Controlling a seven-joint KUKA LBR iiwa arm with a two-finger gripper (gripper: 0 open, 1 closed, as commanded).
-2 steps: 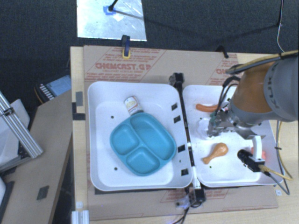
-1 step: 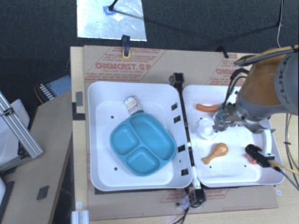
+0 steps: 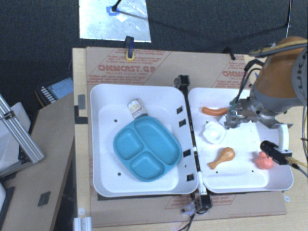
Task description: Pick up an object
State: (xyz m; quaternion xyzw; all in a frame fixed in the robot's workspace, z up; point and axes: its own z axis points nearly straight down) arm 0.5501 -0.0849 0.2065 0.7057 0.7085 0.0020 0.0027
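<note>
The toy sausage looks like the thing to pick up, I think, because the pincer hangs just beside its right end. It lies near the back of the right bin. It is long, thin and orange-red, and it lies flat and sideways.

To do this step well, the arm should move the pincer over the middle of the sausage, not its tip. Then it should go straight down and squeeze across the thin part. The white lump sits just in front, so the pincer should not bump it.

I cannot tell how wide the pincer is, and I see nothing held in it.

Now from big to small. The tabletop carries both bins. The left bin holds a blue tray with three parts and a small jar just behind it. In the right bin there is also a toy chicken leg and a pink toy near the right side.
</note>
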